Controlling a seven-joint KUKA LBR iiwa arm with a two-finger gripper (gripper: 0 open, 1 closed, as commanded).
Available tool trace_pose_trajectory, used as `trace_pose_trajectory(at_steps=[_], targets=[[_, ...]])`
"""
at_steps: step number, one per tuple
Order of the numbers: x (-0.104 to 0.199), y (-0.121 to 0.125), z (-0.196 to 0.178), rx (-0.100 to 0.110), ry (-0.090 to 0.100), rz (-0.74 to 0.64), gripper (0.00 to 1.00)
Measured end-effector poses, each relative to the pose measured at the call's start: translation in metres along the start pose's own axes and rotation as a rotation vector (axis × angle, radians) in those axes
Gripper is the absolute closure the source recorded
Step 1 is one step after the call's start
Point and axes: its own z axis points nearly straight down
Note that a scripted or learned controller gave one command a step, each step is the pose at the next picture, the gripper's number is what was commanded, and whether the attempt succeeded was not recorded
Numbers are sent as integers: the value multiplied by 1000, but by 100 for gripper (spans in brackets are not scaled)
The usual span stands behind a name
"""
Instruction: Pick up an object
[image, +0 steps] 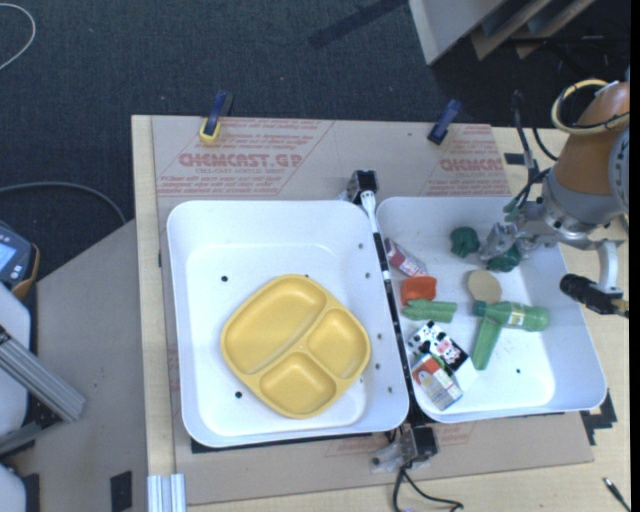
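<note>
Pincer (503, 247) state unclear, over right bin (570, 395); one yellow tray (295, 345), left bin (190, 300)

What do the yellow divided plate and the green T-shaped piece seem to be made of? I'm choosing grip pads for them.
The yellow three-compartment plate looks like moulded plastic with a smooth satin finish: even colour, rounded ridges, soft highlights. The green T-shaped piece in the right white bin also looks like plastic, perhaps slightly glossy, with a faint sheen along its bar; rubber cannot be ruled out.
</note>
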Motion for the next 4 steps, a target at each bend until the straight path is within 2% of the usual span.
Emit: trace_pose_trajectory(at_steps=[1,2,3,4], targets=[[9,6,-58,-9,-3,-1,100],[3,5,-122,-10,-4,1,100],[3,6,-130,-5,-3,1,100],[49,-14,-133,3,2,-2,100]])
